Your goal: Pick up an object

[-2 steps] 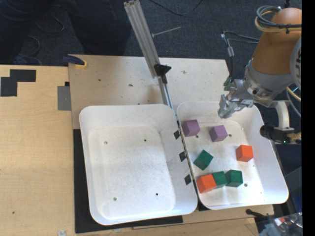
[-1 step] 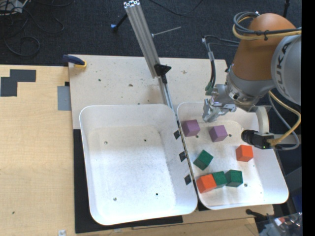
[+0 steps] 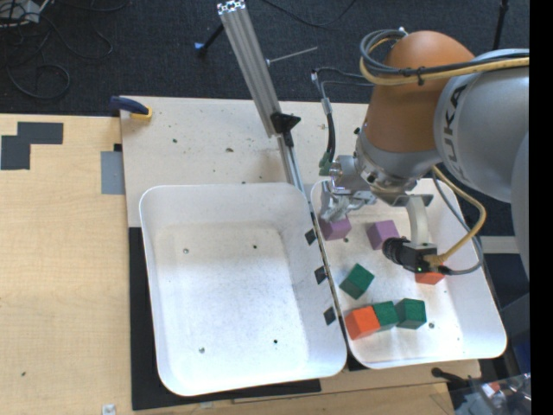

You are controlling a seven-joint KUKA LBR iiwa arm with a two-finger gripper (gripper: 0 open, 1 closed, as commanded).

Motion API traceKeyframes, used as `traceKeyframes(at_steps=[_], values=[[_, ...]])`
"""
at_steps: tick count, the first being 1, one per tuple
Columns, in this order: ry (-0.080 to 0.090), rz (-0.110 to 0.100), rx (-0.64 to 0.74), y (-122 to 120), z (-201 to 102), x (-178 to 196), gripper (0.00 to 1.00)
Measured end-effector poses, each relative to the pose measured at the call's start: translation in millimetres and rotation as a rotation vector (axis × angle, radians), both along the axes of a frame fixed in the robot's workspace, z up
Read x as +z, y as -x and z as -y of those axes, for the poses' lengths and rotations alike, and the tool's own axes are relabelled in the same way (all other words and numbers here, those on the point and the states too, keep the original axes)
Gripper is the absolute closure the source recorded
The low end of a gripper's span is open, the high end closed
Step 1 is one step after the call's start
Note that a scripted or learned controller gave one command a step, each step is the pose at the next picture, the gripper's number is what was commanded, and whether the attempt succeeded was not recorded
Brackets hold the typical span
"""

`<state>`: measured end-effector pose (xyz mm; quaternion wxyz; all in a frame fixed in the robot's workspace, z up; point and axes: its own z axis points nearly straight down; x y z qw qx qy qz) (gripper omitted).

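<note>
Gripper point(image 3: 335, 207) positioned over purple cube point(image 3: 335, 226) near right bin's point(image 3: 484, 340) left wall; finger state undeterminable. Probably light, rigid, flat-faced, mildly slippery. Grasp across two opposite flat sides, centred.

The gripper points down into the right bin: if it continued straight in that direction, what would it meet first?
Most likely the purple block directly below the gripper, by the right bin's left wall. Depth is unclear; they may already touch.
</note>
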<state>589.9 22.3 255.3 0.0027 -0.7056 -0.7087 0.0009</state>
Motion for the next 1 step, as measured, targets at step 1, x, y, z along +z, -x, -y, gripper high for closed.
traceKeyframes(at_steps=[1], values=[[0.001,-0.001,0.0,20.5,-53.9,-0.8,1.0]])
